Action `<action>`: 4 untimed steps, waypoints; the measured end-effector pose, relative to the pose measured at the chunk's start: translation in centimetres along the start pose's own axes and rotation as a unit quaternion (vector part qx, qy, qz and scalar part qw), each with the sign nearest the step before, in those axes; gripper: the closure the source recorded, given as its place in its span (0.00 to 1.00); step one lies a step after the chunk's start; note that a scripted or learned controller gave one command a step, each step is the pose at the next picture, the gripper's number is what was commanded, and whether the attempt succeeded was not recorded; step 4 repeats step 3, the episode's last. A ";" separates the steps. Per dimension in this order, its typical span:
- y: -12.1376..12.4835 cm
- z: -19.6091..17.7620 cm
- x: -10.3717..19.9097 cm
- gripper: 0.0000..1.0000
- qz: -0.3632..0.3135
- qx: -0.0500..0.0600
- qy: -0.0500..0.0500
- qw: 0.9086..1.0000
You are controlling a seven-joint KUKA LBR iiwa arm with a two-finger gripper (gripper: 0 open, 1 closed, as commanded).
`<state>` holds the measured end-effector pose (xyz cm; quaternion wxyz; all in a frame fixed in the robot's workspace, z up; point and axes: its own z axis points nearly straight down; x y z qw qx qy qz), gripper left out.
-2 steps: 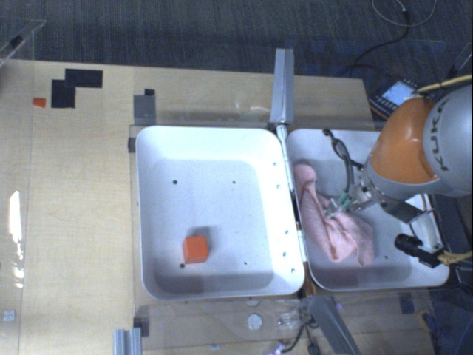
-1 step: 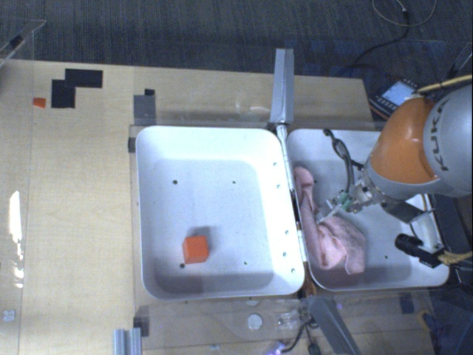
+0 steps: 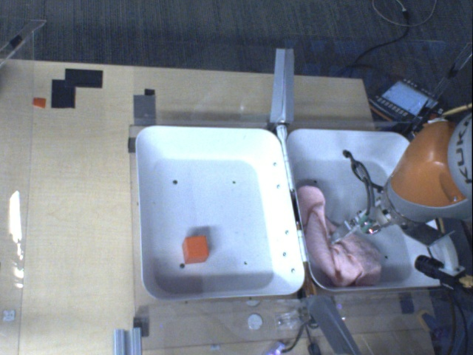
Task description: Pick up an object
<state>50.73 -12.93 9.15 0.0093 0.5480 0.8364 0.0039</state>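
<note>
A crumpled pink cloth [image 3: 332, 246] lies in the right bin [image 3: 329, 154], along its left wall and down to the front. My gripper [image 3: 355, 228] comes in from the right and sits low at the cloth's upper right edge, touching or just over it. An orange cube [image 3: 196, 249] rests in the front left part of the left bin [image 3: 207, 154], far from the gripper.
The arm's orange band [image 3: 425, 172] and grey wrist cover the right side of the right bin. A metal divider post [image 3: 281, 87] stands behind the seam between the bins. Black markers [image 3: 74, 86] and a small orange tag [image 3: 39, 103] lie on the bench at far left.
</note>
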 end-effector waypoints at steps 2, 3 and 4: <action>3.4 -1.3 2.3 1.00 0.168 -0.004 -0.001 0.986; 12.6 -12.3 0.2 1.00 0.142 0.004 0.002 0.990; 12.6 -12.3 0.2 1.00 0.142 0.004 0.002 0.990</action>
